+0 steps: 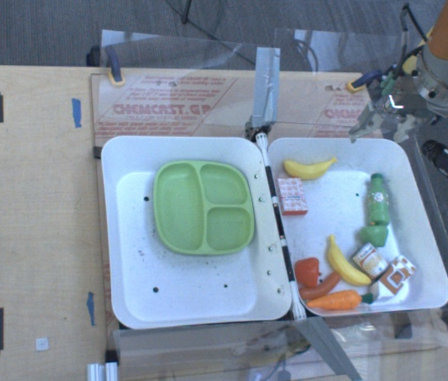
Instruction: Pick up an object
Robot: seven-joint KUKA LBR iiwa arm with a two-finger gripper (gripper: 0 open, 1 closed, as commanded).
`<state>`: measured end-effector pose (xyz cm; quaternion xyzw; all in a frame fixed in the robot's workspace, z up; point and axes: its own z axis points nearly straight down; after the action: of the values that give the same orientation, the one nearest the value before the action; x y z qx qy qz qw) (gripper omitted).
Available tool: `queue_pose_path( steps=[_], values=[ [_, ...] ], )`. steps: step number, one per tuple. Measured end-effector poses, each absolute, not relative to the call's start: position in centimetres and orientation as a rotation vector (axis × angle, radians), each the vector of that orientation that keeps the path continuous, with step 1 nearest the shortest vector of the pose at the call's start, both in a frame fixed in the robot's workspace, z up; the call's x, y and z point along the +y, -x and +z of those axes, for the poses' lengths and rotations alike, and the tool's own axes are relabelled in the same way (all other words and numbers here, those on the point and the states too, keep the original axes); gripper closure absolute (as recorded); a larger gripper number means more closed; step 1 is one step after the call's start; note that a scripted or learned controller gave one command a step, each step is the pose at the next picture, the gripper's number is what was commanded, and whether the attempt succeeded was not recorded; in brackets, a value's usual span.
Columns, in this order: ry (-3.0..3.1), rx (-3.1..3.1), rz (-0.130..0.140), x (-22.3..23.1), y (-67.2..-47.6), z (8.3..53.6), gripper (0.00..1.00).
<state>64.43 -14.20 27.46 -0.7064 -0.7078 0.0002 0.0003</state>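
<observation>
Wooden bench (33, 236) bears two bins; jaws (378, 125), state unclear, hover beyond right bin (426, 213) rim.

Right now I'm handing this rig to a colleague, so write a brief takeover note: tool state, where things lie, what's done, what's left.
Tool: above the far rim of the right bin, nothing seen between its fingers.
Right bin: two bananas, red-and-white box, green bottle, red pepper, carrot, two small cartons.
Left bin: green divided plate.
Done: nothing lifted yet.
Left: descend, grasp an object, lift.
</observation>
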Motion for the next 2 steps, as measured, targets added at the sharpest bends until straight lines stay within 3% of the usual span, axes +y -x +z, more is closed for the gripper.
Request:
queue_pose_path(
  steps=[1, 2],
  values=[
    [1.993, -2.428, 0.000, -14.7, -66.7, 17.0, 0.00],
    [1.928, -2.480, 0.000, -12.7, -66.7, 8.8, 0.00]
  ],
)
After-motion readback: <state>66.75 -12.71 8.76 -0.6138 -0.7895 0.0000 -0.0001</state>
